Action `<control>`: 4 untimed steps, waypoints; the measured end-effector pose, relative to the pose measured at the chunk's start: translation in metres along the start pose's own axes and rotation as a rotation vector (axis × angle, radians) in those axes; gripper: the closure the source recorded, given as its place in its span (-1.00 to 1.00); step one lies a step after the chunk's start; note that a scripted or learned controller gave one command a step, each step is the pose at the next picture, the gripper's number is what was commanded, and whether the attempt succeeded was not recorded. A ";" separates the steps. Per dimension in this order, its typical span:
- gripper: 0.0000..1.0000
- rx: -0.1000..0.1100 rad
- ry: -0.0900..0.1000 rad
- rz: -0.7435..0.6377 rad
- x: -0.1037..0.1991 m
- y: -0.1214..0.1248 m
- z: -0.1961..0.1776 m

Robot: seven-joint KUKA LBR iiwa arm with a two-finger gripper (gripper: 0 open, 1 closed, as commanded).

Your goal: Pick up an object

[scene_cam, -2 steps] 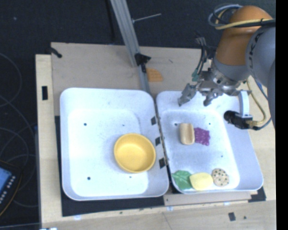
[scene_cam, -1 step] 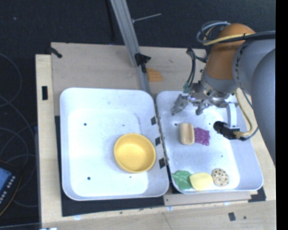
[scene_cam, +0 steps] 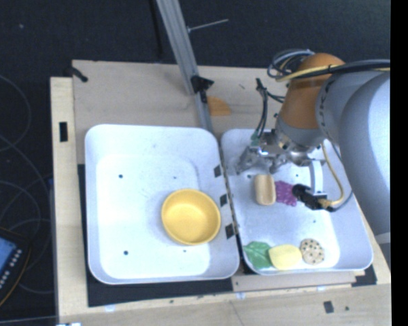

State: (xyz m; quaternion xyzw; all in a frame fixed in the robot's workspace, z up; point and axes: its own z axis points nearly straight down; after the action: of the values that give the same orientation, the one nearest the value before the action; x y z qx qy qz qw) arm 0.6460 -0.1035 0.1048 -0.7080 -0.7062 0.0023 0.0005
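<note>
Nearest the camera, along the front wall of the right bin (scene_cam: 347, 267), three small things lie in a row: a green piece (scene_cam: 258, 252) in the front left corner, a pale yellow block (scene_cam: 283, 257) touching it, and a round cookie with dark chips (scene_cam: 312, 250) just beside the block. In the left bin (scene_cam: 109, 182), a yellow bowl (scene_cam: 190, 216) sits upright toward the front right part, close to the divide between the two bins. Farther back, in the middle of the right bin, a tan cylinder (scene_cam: 264, 189) lies beside a purple object (scene_cam: 285, 193), the two touching or nearly so. Just behind the cylinder hangs the gripper (scene_cam: 262, 156), low over the bin's rear left part, and nothing can be seen between its fingers; whether they stand apart or together cannot be told from this view. Above it rises the orange band (scene_cam: 306, 100) of the grey arm (scene_cam: 367, 134), reaching in from the right. Beyond the bins, a small orange piece (scene_cam: 218, 106) rests on the wooden bench (scene_cam: 122, 94), next to a slanting metal rail (scene_cam: 177, 39).
</note>
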 end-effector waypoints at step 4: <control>1.00 -0.008 0.002 -0.006 0.002 0.009 -0.148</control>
State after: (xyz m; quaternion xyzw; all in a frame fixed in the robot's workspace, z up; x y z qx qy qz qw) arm 0.6553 -0.1008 0.2531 -0.7059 -0.7083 -0.0016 -0.0016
